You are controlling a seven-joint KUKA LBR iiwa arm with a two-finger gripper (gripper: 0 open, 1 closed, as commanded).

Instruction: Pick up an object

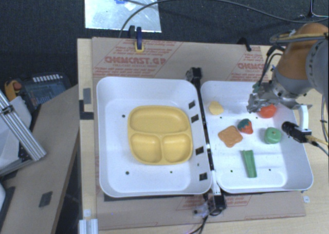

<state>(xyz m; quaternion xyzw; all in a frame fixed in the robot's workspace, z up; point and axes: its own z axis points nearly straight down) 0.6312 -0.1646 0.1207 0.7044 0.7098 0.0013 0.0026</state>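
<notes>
Rt white bin (293,176): end effector (255,103) beside orange-red piece (268,110)

- The gripper (255,103) hung low in the right bin (293,176) — just beside an orange-red piece (268,111).
- A yellow tray (157,134) lay in the left bin (110,140).

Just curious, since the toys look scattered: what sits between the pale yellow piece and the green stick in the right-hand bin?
In the camera view, the orange-brown cracker-like piece lies between the pale yellow piece and the green stick.
</notes>
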